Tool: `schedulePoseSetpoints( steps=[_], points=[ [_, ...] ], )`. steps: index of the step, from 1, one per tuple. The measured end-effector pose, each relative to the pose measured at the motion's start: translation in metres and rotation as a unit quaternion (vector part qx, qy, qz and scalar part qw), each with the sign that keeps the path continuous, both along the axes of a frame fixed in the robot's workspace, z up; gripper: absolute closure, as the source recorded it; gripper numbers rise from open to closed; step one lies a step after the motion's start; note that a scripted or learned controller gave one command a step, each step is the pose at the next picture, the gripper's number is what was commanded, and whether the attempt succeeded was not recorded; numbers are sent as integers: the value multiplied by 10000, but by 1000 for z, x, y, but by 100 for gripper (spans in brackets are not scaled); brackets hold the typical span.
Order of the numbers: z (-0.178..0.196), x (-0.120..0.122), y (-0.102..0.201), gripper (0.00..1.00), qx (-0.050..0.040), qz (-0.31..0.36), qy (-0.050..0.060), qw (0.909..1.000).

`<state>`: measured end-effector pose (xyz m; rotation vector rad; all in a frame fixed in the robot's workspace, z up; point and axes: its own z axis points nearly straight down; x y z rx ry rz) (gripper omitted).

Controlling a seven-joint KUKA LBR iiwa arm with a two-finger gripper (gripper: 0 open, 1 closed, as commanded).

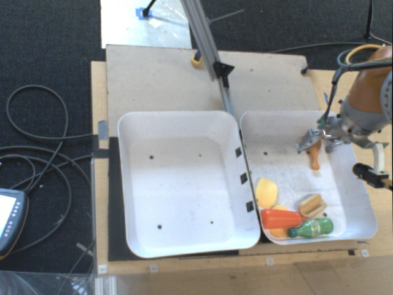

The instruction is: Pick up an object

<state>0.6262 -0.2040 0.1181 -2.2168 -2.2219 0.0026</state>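
Two shallow bins of smooth white plastic, with rounded corners and raised rims, are seen side by side on a bench of pale board; the left bin [132, 183] is speckled with a few dark dots on its floor, and the right bin [368, 223] is dusted with fine specks. The gripper [317, 141], of bare grey metal under a grey wrist and an orange band, is seen above the far half of the right bin. A small orange piece [314, 157], narrow and elongated like a carrot or stick, is seen at the fingertips, its top end against the metal and its length hanging toward the bin floor; it appears to be pinched there, though whether it is lifted clear of the floor cannot be told. The fingers appear drawn close together about it. The other things are grouped nearer the camera than the gripper, in the near part of the same bin: a pale yellow rounded wedge [266, 192], a red-orange block [281, 218] lying across an orange round shape, a tan bun-like piece [312, 205], and a green bottle [313, 228] lying on its side against the near rim.
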Motion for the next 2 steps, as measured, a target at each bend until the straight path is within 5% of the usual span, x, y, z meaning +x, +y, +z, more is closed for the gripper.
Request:
schedulePoseSetpoints(
  steps=[1, 2],
  points=[
    [-28, 1, 0, 0, -5, 2, -15, 10000],
    [-15, 2, 0, 100, -14, 8, -43, 10000]
  ],
)
